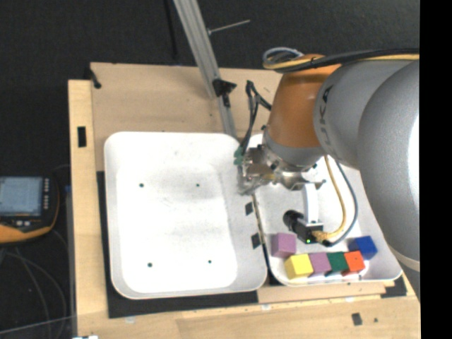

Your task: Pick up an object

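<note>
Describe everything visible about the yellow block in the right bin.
The yellow block is a small cube with a matte, plain look, sitting flat near the front wall of the right bin. It is the leftmost of a row, against a purple block on its right, with another purple block just behind it.

One fixed camera looks steeply down from above at both white bins [176,210], the arm [367,119] looming nearest.

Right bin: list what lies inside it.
In the right bin, along its near edge: two purple blocks, then yellow, green, orange and blue ones. The arm covers the bin's far part, so anything there is hidden.
</note>
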Available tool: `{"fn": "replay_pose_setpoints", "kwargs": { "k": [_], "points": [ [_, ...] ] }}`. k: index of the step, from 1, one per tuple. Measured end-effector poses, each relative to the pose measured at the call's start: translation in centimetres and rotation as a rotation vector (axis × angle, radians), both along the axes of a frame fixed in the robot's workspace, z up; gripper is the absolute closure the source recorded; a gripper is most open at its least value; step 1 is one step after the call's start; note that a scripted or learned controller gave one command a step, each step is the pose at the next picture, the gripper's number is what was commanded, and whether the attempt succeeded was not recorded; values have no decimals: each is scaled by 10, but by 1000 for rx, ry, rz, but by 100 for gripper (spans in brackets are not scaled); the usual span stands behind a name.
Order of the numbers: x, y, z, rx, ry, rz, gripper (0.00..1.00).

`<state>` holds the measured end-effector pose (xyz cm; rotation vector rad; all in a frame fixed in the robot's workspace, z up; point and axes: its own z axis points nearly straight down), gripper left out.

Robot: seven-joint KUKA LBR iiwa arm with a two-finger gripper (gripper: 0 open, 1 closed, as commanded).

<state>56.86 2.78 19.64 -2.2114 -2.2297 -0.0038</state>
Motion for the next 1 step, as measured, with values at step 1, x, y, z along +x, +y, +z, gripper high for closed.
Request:
{"fn": "replay_pose_setpoints", "kwargs": {
  "k": [1],
  "points": [
    [-38,-26,8,-4,2,-11,100]
  ]
}}
